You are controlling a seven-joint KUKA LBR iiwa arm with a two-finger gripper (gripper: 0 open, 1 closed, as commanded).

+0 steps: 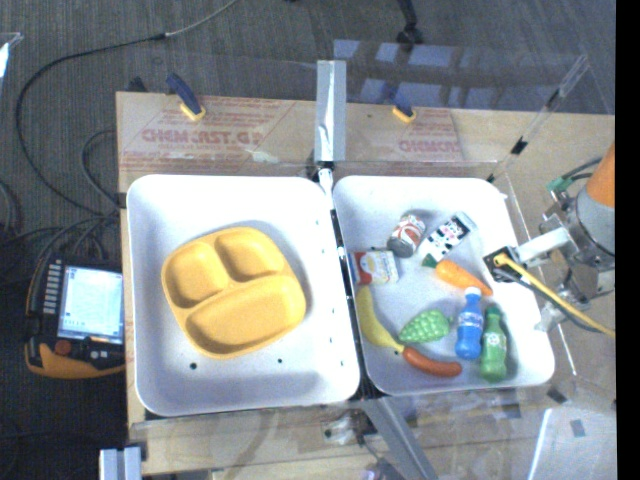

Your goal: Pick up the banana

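The yellow banana point(372, 320) lies flat in the right bin point(440, 190), hard against its left wall, curving from below the red-and-white packet point(377, 266) toward the green grapes point(425, 326).

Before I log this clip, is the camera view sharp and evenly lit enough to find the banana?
In the camera view, lighting is even with soft shadows; the banana reads clearly at the right bin's left wall, though small items are slightly soft. Clear panels behind the bins throw faint reflections; the arm at right is cropped.
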